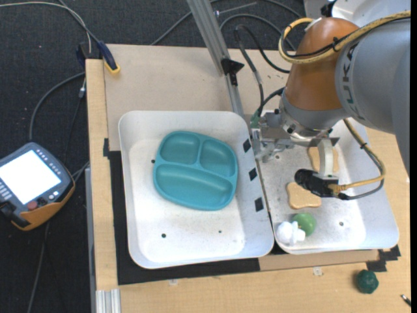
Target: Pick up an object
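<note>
Tan tabletop (pixel 163 77), two white bins. Left bin (pixel 140 240): teal divided plate (pixel 195 169). Arm low over right bin (pixel 371 230); pincer (pixel 273 142) near the divider, its state impossible to tell. Tan piece (pixel 303 197), green-white toy (pixel 296 227) lie loose. Nothing visibly lifted; pick remains.

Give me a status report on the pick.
Gripper low over right bin, left edge. Nothing seen held. Green toy and tan piece lie apart, nearer front. Teal plate in left bin.
</note>
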`<state>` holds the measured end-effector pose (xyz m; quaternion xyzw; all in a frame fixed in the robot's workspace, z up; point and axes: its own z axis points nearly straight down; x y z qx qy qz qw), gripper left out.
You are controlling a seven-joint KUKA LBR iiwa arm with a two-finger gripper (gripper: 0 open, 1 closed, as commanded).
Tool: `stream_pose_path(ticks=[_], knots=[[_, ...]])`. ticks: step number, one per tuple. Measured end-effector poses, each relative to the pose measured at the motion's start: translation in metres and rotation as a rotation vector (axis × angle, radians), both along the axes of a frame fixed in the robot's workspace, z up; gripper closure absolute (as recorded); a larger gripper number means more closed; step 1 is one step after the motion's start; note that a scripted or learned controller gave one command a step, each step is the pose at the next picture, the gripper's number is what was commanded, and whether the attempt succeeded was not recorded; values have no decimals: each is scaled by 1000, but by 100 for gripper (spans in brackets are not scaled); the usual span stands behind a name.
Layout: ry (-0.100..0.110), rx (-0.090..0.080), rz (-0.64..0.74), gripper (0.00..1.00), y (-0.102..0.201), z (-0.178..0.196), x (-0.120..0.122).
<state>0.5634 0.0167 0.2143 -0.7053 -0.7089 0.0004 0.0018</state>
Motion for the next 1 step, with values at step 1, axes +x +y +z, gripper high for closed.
stream_pose_path(ticks=[1], knots=[[-2, 0, 0, 100, 48, -1, -3]])
